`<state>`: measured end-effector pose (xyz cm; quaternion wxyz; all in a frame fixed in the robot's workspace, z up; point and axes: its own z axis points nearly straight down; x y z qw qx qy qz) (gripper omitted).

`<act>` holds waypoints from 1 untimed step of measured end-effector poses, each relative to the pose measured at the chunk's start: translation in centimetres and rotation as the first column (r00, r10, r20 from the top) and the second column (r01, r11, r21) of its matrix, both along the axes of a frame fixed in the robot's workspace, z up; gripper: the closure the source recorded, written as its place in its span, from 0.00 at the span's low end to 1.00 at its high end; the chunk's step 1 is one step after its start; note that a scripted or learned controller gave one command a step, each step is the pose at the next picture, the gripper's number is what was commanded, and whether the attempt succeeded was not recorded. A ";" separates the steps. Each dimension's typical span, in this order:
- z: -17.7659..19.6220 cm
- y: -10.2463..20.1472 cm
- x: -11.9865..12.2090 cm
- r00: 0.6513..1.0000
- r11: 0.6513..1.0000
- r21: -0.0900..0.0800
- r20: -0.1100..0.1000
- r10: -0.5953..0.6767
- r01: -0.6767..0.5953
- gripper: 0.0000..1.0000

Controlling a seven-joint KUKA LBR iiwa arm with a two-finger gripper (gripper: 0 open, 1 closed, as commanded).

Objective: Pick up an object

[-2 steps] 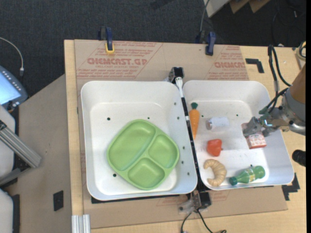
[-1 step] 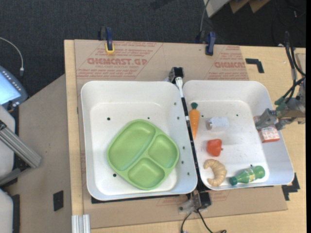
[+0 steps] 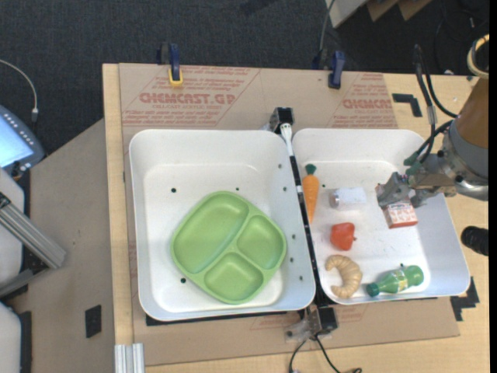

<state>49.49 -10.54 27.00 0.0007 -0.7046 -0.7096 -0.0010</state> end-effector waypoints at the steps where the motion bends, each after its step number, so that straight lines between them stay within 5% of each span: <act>1: 0.3 5.5 0.0 1.000 1.000 0.000 -0.001 0.000 0.000 1.00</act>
